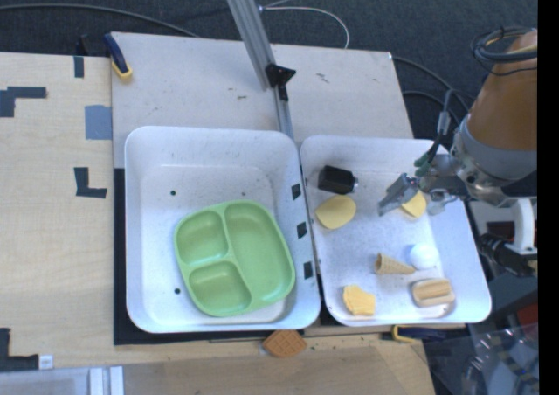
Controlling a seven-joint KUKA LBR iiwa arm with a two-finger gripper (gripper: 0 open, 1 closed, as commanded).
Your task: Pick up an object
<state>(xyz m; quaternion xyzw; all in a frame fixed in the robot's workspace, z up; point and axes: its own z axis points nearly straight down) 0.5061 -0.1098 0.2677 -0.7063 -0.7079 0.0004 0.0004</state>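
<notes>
Yellow wedge-shaped toy piece sits between the 2 fingers of the grey gripper, clenched on it near the right wall of the right white bin. Spread through that bin lie a black block, a rounded yellow slice, a small tan cone, a white ball, a tan bread-like roll and an orange-yellow chunk. No readable writing shows; the left white bin holds a green 3-compartment plastic tray.
</notes>
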